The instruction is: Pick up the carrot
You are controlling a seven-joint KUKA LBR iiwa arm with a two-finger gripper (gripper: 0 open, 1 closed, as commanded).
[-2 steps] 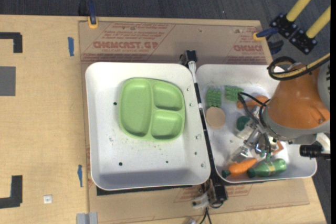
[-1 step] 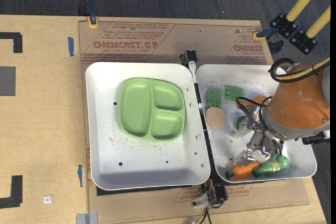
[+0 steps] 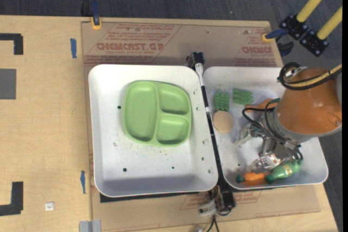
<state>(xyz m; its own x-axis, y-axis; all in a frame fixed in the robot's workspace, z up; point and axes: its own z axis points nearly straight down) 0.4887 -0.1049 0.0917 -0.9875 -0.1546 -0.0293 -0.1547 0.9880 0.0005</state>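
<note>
The carrot (image 3: 253, 176) is a small orange piece lying by the front wall of the right bin (image 3: 318, 163). My gripper (image 3: 267, 159) hangs low just above and slightly right of it, with the orange-banded wrist (image 3: 307, 108) covering the bin's right half. From this angle it is unclear whether the gripper touches the carrot. A glossy green piece (image 3: 285, 170) lies against the carrot's right end, partly under the gripper.
Two ridged green pieces (image 3: 222, 100) (image 3: 242, 96) and a beige round piece (image 3: 222, 121) lie in the right bin's back left. The left bin (image 3: 103, 117) holds a green divided plate (image 3: 157, 111). A black bar (image 3: 205, 111) runs between the bins.
</note>
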